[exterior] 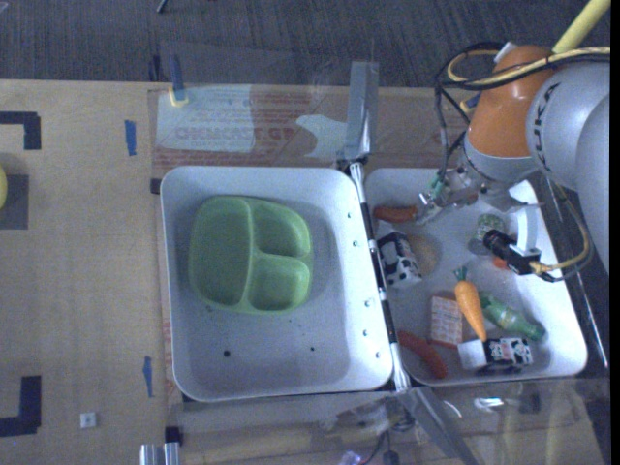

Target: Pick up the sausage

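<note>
A: Two bins, and sausage (396, 213) lying at the top-left corner of the right bin (567, 352), right next to the gripper (433, 196). Not lifted yet.

B: Yep, zero progress beyond the approach. Can't tell open or closed from up here. Whole grab left to do.

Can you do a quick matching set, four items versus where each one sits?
Items:
1 green plate
2 carrot
3 sausage
4 red pepper

Places:
A right bin, near front-left corner
B left bin
C right bin, far-left, by the gripper
D right bin, middle

Pairs: 1-B, 2-D, 3-C, 4-A
</note>
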### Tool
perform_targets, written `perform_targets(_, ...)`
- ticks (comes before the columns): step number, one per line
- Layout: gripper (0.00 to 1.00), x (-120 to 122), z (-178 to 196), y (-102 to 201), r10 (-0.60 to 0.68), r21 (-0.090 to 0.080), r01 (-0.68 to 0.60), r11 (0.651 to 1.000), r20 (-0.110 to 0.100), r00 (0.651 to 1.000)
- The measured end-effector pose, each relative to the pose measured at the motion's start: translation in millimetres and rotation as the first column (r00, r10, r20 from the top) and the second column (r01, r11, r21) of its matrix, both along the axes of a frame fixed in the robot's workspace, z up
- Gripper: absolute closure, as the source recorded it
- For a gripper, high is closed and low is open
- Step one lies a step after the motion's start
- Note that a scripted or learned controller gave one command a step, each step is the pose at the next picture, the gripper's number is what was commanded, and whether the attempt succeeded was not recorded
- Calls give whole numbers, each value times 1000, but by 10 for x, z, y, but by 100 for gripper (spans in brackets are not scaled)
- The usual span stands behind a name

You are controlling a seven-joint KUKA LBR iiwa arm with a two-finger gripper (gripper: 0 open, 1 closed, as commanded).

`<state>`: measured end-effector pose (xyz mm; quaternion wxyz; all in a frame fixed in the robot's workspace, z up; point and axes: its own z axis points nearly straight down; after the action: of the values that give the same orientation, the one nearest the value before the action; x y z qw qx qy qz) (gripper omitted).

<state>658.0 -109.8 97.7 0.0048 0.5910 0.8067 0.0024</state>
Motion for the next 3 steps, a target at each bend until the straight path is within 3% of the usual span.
perform_targets(1,100,97,888,1103,-151,3,151,989,-6,989)
perform_targets(2,100,-121,1503,1942,-249,3,249,968,-8,968)
perform_targets(3,100,80,314,2050,-510,0,510,860,-14,860)
